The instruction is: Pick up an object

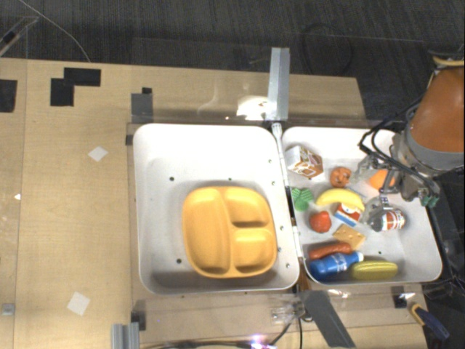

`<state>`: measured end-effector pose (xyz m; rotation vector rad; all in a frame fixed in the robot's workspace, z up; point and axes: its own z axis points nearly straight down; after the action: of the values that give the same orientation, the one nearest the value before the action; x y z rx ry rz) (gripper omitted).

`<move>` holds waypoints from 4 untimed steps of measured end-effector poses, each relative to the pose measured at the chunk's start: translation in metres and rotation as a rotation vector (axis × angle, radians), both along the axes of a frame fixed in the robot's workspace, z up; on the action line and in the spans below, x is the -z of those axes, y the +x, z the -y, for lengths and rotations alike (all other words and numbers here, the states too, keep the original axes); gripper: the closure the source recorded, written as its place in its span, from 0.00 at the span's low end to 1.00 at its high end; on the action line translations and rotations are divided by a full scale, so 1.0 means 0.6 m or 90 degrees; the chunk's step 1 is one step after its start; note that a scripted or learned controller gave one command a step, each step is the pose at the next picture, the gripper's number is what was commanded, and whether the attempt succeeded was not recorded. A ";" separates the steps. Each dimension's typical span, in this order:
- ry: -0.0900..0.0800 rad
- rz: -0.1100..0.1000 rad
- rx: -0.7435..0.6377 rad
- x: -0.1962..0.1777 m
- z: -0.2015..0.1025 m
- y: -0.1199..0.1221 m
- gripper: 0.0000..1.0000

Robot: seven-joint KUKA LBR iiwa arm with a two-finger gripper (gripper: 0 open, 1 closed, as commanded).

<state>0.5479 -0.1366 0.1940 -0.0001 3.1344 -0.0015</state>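
Jaw state — cannot tell: the gripper [383,211] is hanging low over the right bin [434,267], just beside or on a small red-and-white can [391,222], and its tips are blurring into that can and the cables around the wrist. Whether anything is sitting between them is not resolvable. The arm [442,118] is entering from the right, its orange band cut off by the frame edge. Candidate objects are lying crowded in the right bin: a banana [340,197], a tomato [321,222], a small carton [306,164], a blue bottle [333,265] and a yellow-green pickle-like item [375,270] along the near wall; some smaller pieces are too small to name. The left bin [160,158] is holding a yellow divided tray [229,230]. Both bins are resting on a light wooden bench [65,217] with black patches at its far-left corner — dark carpeted floor is showing beyond it.
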 end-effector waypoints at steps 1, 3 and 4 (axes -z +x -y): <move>0.001 0.011 0.226 0.148 0.012 0.007 0.00; 0.005 0.003 0.547 0.175 -0.066 0.118 0.00; 0.004 0.012 0.542 0.151 -0.064 0.124 1.00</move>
<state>0.6222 -0.0981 0.1034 1.2879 2.8384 0.0030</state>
